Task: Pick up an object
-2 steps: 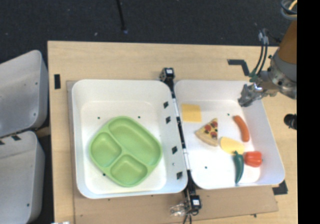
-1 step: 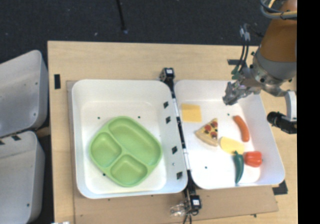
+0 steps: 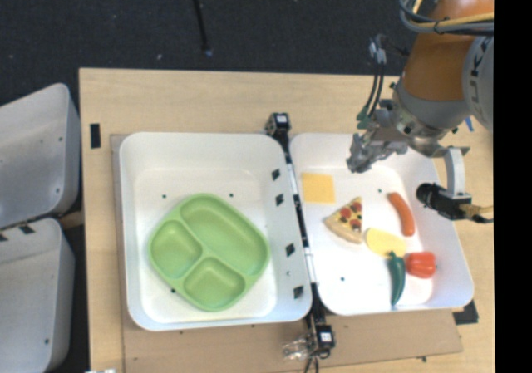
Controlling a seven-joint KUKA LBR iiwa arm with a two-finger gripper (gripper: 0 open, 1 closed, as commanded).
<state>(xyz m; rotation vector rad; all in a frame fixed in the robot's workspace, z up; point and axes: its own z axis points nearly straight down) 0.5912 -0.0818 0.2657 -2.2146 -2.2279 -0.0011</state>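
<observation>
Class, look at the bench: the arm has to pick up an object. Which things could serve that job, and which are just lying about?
For the job:
gripper
cheese slice
pizza slice
sausage
yellow piece
green pepper
red pepper

Lying about:
green divided plate
left bin

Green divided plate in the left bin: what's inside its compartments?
The green three-compartment plastic plate lies in the left white bin with only bare green surface in its three compartments. The bin floor under the plate is covered.
</observation>
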